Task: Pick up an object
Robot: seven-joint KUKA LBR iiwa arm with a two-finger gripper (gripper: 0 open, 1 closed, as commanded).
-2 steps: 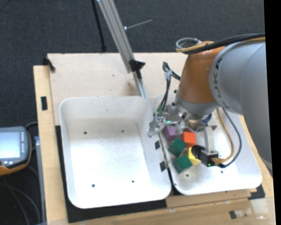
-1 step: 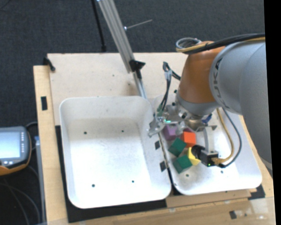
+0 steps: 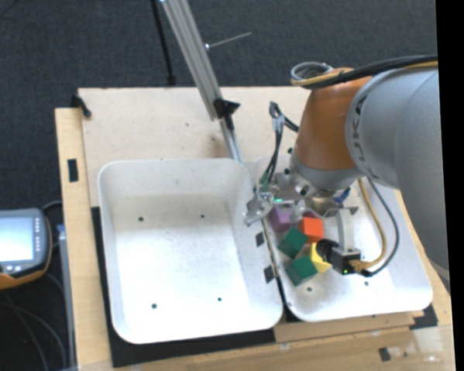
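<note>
We take the right bin (image 3: 392, 289) as our landmark, and much of it is hidden from us: the grey arm (image 3: 399, 125), with its orange band (image 3: 326, 133), reaches over its upper half and covers the far rim and most of the floor. The arm itself is cut off at the right edge of the view. Below the wrist we see the gripper (image 3: 283, 205) low over the bin's left part, close to the wall it shares with the left bin (image 3: 181, 245). Its metal parts and cables crowd together there, and we cannot tell how far it is open or whether it has hold of anything.

Just below the gripper, on the bin's left floor, lies a tight cluster of small blocks. We make out a purple block (image 3: 281, 216) partly tucked under the gripper, an orange block (image 3: 313, 228) beside it, a green block (image 3: 292, 242), a yellow piece (image 3: 323, 255) whose shape is unclear, and a darker green block (image 3: 302, 271) nearest the bin's front rim. They look like matte, hard-edged cubes, touching or overlapping one another.

Both bins are shallow, smooth white trays with rounded corners. They sit on a pale wooden bench (image 3: 136, 124). A ribbed metal pole (image 3: 198, 58) slants up behind the left bin.
</note>
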